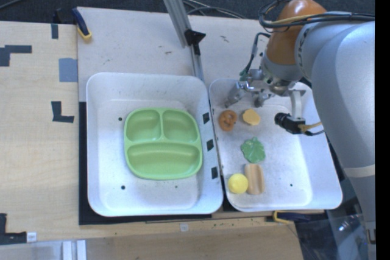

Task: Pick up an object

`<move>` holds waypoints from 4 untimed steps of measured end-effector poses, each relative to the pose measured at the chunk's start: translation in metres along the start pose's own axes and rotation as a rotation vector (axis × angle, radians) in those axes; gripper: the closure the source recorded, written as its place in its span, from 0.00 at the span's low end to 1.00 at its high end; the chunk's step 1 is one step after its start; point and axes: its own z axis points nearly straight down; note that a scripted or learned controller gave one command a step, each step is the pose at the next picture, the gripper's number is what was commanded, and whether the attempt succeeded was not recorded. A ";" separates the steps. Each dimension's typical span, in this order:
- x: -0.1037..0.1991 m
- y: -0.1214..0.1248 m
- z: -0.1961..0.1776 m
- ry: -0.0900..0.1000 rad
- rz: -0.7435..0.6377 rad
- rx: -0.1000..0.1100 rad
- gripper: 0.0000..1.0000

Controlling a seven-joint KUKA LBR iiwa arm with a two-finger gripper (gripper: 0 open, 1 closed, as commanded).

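Holding green tray (pixel 163 143): left bin (pixel 103 131). Right bin (pixel 304 186): 5 toy foods. Pincer (pixel 247 94) state unclear.

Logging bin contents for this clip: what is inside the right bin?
The right bin holds a brown round piece, a yellow piece, a green leafy piece, a yellow ball and a tan block. The arm covers its upper right corner.

Grey arm (pixel 344 79), bulky and smooth; orange band (pixel 291 30) above wrist (black cables looping around); metallic end effector (pixel 247 94).
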 end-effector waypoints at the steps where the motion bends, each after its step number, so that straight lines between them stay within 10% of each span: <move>1: 0.000 0.000 -0.010 -0.001 -0.001 0.000 1.00; 4: 0.045 -0.016 -0.136 0.004 -0.004 -0.012 1.00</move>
